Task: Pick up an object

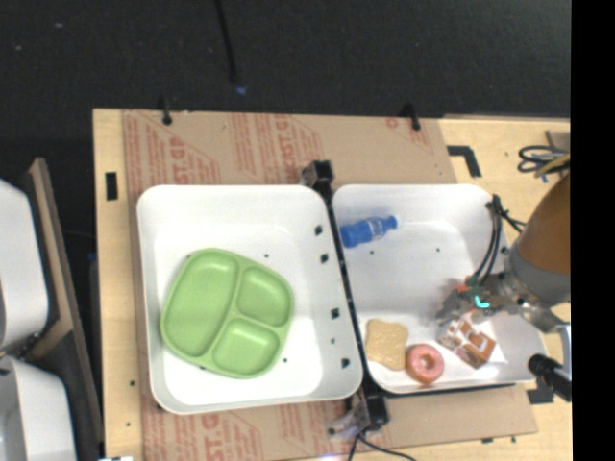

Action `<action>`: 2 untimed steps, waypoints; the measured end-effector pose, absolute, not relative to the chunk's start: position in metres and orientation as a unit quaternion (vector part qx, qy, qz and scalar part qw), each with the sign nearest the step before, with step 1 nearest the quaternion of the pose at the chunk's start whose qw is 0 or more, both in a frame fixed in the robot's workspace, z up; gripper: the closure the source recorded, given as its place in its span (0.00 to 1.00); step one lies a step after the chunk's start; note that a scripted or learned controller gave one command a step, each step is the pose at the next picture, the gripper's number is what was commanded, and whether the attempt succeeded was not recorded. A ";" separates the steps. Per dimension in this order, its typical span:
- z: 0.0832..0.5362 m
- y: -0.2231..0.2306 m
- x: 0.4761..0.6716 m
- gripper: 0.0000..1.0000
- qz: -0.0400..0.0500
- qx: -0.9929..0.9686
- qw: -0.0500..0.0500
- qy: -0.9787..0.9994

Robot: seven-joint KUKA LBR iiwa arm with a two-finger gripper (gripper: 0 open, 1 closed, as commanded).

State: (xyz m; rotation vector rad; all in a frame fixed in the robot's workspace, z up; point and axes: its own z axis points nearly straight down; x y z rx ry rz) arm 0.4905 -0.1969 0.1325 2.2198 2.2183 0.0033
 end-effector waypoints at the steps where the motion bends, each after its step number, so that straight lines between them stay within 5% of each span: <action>1: 0.099 -0.203 0.556 0.00 0.000 0.707 0.000 0.708; 2: 0.101 -0.187 0.643 0.00 0.000 0.706 0.001 0.708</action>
